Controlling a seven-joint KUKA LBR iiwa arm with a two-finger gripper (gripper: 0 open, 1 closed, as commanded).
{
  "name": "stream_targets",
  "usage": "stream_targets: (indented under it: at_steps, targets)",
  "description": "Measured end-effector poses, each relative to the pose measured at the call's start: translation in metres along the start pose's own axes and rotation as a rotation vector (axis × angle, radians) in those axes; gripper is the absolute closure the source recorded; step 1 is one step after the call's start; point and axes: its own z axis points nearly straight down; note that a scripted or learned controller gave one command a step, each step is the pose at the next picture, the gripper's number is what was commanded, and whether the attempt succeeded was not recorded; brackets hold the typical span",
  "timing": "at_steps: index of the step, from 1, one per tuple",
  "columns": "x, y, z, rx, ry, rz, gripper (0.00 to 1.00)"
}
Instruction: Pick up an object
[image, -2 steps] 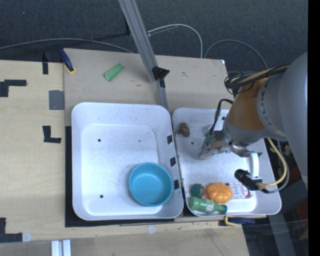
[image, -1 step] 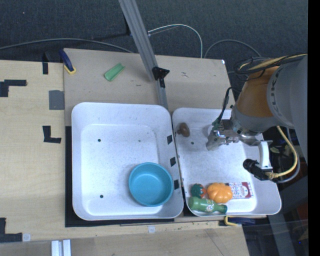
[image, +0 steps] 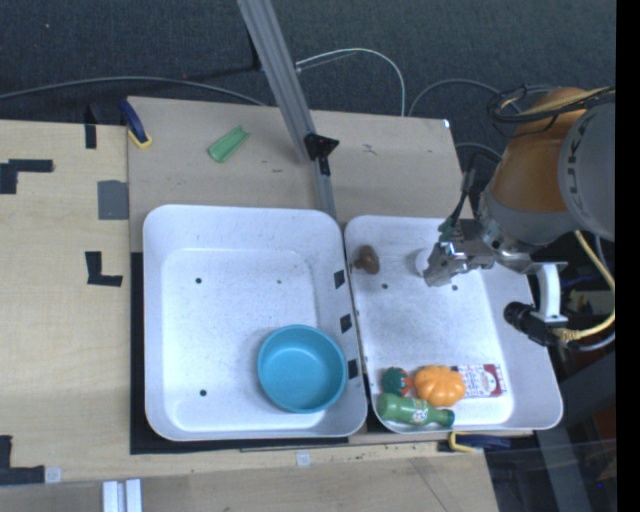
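The claw (image: 441, 268) is hovering low in the right bin (image: 520, 400); its opening cannot be told. The orange toy (image: 440, 385) is lying at the near edge, long axis running left-right, touching the green toy (image: 408, 408).

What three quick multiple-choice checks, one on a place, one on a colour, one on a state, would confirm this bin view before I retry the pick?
1. Where is the bowl?
A. left bin
B. right bin
C. on the bench

2. What colour is the bowl?
A. red
B. blue
C. yellow

3. How does the bowl sit?
A. upside down
B. on its side
C. upright, opening up

Answers:
1 A, it sits in the left bin's near right corner.
2 B, it is blue all over.
3 C, its hollow inside faces the camera.
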Motion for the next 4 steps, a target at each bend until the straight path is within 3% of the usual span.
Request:
stream_targets:
  at_steps: [1,2,4]
  targets:
    - [0.001,0.0,-0.003,0.006,0.001,0.0,1.0]
    - [0.044,0.009,-0.003,0.006,0.002,-0.004,1.0]
    - [0.156,0.051,-0.009,0.004,0.003,-0.006,1.0]
